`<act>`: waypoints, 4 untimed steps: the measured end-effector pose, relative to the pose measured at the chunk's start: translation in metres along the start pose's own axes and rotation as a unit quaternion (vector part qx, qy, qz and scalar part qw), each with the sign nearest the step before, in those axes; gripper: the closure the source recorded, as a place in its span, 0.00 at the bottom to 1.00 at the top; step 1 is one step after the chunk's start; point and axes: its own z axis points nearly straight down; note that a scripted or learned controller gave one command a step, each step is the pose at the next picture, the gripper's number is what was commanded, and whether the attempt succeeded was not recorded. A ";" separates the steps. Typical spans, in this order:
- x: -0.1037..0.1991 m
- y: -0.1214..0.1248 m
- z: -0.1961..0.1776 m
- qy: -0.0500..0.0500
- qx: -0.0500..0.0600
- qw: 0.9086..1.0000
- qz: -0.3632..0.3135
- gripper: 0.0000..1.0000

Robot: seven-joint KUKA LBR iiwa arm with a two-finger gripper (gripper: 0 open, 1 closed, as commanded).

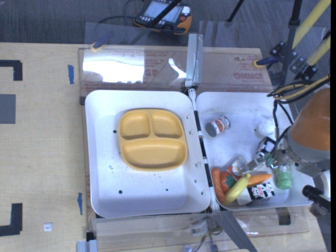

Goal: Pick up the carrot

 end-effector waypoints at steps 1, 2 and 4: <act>-0.002 0.003 -0.001 -0.005 -0.005 0.985 -0.173 0.00; 0.017 0.018 -0.005 -0.016 -0.016 0.906 -0.423 0.00; -0.009 0.073 -0.008 -0.011 -0.002 0.917 -0.398 0.00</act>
